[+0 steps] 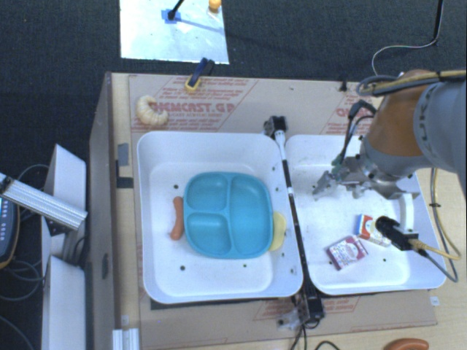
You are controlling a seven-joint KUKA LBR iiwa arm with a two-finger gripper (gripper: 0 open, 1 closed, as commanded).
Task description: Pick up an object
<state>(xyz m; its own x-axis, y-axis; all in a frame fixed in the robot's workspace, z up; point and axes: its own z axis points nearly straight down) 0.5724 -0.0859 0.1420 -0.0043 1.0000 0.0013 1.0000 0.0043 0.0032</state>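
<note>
Brown printed cardboard covers your surface (241,97), and on it two shallow white bins sit side by side, the left bin (157,268) and the right bin (379,286).

Nearest to you, in the right bin, lies a red and white packet (347,252), flat on the bin floor. Just behind it, toward the right wall, is a second packet (367,227) in red, white and blue. The two are near each other but not touching.

In the left bin, a blue divided plate (228,215) takes up the middle. An orange sausage (177,218) lies just beside its left edge, and a yellow piece (279,230) peeks out from under its right edge.

Farther back in the right bin, your claw (325,187) sits over the bin's far left part, apart from both packets. You cannot tell from this view whether it is apart or together. The grey arm (416,130) reaches in from the right above the bin.

Beyond the bins, a pale curled thing (151,111) rests on the cardboard, with a yellow and dark clip (198,74) at the far edge. Farthest off, a white sheet (175,35) lies on the dark floor, with a small orange ball (214,4) on it.
</note>
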